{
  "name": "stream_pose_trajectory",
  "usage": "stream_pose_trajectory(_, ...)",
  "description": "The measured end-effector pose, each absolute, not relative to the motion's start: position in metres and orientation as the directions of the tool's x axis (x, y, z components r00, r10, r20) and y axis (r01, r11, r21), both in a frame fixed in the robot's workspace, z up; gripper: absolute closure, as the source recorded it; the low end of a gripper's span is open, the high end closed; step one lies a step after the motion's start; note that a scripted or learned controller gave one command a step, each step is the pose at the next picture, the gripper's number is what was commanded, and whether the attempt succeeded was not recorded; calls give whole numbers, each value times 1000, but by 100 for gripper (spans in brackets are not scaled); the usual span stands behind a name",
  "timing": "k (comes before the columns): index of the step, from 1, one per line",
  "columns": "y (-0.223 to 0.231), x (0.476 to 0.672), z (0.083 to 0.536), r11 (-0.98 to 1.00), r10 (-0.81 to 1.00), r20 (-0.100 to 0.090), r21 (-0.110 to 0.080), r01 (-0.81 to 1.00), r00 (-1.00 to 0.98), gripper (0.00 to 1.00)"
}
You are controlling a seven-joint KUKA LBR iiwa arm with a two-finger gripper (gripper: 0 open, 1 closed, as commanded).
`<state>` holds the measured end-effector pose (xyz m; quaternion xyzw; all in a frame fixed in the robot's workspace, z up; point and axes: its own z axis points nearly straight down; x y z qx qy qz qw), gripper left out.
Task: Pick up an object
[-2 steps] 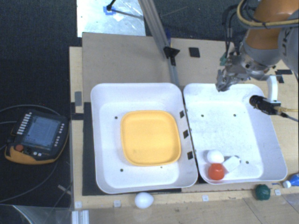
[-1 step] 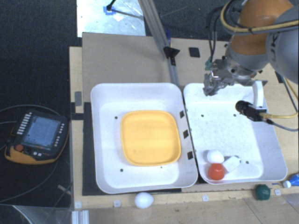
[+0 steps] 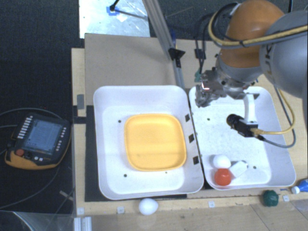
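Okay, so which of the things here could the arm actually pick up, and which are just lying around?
For the job:
gripper, over the right bin
white ball, red ball and small white block in that bin's near corner

Lying about:
yellow plate in the left bin
white egg and green ball on the bench
handheld controller

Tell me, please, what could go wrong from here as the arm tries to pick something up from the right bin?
1. The gripper sits near the far left corner of the right bin, well away from the objects, so a descent here may grab nothing.
2. The white ball, red ball and white block huddle against the near rim; a grasp could nudge neighbours or hit the wall.
3. The yellow cable and black fitting hang low and might snag.
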<state>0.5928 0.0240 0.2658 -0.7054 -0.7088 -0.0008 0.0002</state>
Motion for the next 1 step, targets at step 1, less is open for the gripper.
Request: stream_pose_trajectory(1, 74, 578, 266, 4, 1000, 1, 1, 1000, -4, 100)
